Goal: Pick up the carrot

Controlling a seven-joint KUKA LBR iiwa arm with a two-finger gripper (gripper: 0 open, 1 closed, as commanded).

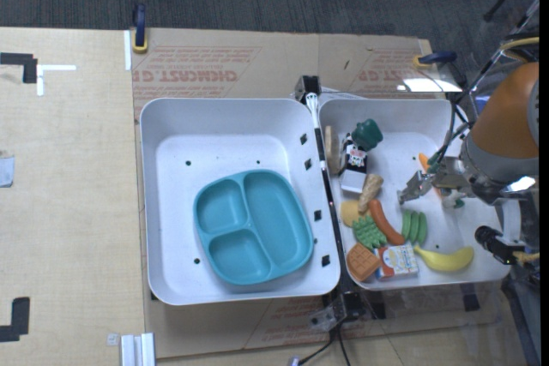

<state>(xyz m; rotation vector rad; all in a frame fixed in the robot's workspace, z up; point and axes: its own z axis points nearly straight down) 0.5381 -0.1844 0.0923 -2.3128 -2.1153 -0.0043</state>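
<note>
The carrot (387, 224), a long orange piece, lies slanted in the middle of the right bin (390, 120), next to a ridged green piece (369, 231). My gripper (413, 189) hangs low over the right bin, a little up and to the right of the carrot and just above the green pea pods (414, 225). Nothing visibly sits in it. A small orange bit (423, 159) peeks out behind the gripper; I cannot tell what it is.
The right bin is crowded: a banana (443, 258), a juice box (399, 260), a waffle (361, 261), a beige stick (371, 189), a dark green toy (367, 133) and a small carton (354, 159). The left bin (171, 184) holds a teal divided plate (253, 225).
</note>
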